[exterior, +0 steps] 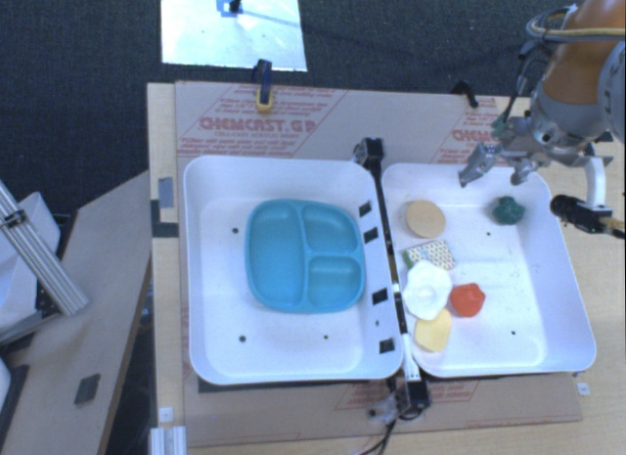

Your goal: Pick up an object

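Observation:
The right bin (548,345) holds several small objects. A tan round disc (425,218) lies near its back left. A dark green lump (507,210) sits at the back right. A checkered piece (431,252), a white lump (427,289), a red piece (468,299) and a yellow piece (434,331) cluster along the left wall. My gripper (496,171) hangs over the bin's back rim, a little up and left of the green lump. It is open, and nothing is between its fingers.
A blue sectioned tray (303,254) lies in the left bin (215,336). A black divider with clips (386,257) runs between the two bins. A yellow clamp (264,101) stands on the cardboard behind the left bin.

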You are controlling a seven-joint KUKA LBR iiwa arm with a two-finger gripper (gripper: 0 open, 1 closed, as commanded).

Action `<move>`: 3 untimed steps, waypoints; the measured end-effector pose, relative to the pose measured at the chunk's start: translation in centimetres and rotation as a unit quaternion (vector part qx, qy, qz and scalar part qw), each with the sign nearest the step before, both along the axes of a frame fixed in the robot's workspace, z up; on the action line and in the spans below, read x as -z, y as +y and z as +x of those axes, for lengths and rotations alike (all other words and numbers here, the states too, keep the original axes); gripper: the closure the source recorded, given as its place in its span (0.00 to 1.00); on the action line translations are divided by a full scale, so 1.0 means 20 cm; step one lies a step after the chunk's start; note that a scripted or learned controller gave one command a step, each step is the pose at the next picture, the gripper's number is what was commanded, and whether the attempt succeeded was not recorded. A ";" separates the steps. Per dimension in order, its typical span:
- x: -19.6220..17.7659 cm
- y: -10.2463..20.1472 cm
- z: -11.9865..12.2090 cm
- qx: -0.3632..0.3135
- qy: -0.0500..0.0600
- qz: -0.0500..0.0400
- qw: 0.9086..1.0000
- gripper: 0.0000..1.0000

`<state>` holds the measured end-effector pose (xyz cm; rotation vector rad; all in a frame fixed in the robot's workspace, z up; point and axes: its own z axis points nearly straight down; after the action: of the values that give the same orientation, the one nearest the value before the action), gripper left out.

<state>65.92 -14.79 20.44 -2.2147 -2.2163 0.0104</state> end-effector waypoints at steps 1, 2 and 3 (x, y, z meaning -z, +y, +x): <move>-0.04 0.00 0.01 -0.001 -0.006 -0.001 1.000 0.00; 0.23 0.05 -0.01 -0.003 -0.004 0.000 1.000 0.00; 0.52 0.05 -0.03 0.000 -0.006 -0.001 1.000 0.00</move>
<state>65.22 -13.78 9.96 -2.2201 -2.2237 -0.0006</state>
